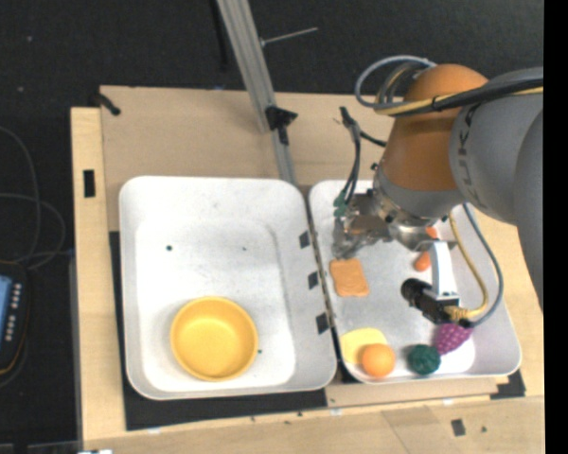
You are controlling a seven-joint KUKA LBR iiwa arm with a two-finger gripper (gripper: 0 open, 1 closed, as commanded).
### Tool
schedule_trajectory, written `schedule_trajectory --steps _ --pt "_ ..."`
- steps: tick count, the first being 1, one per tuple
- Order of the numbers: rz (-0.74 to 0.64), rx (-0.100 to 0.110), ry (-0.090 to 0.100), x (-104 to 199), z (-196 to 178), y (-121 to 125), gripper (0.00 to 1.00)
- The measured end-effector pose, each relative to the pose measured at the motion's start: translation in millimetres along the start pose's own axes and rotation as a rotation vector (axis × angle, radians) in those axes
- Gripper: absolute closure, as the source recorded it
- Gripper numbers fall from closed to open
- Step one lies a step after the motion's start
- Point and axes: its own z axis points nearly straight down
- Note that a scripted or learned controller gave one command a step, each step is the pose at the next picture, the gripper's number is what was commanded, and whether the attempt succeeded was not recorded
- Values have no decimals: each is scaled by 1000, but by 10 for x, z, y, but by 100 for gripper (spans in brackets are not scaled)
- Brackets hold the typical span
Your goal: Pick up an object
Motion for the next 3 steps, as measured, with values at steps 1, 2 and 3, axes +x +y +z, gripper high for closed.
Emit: schedule_trajectory --steps 1,2,3 --pt "-1 -2 0 522 33 91 100" --pt "0 -2 0 981 -44 240 100" --pt "4 0 -2 944 -41 234 0"
